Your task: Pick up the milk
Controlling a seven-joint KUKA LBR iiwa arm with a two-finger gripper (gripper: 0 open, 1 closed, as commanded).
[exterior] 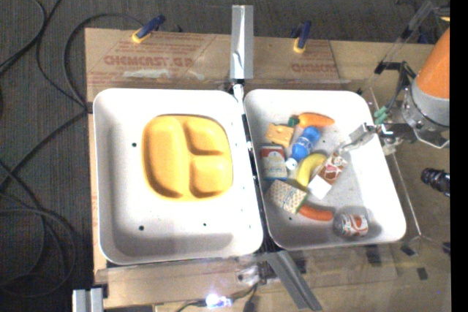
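The milk (327,177) is a small white carton with red print. It lies tilted in the right bin (380,190), right of the middle, against a yellow banana (310,166). My gripper (351,141) reaches in from the right over the bin's upper right part. Its tip hangs just above and to the right of the carton. Nothing shows in its grasp.
Around the milk lie a blue bottle (304,143), an orange carrot (316,119), a red and white can (274,161), a hot dog (316,212) and a round tin (352,223). The left bin (117,179) holds a yellow divided plate (188,156).
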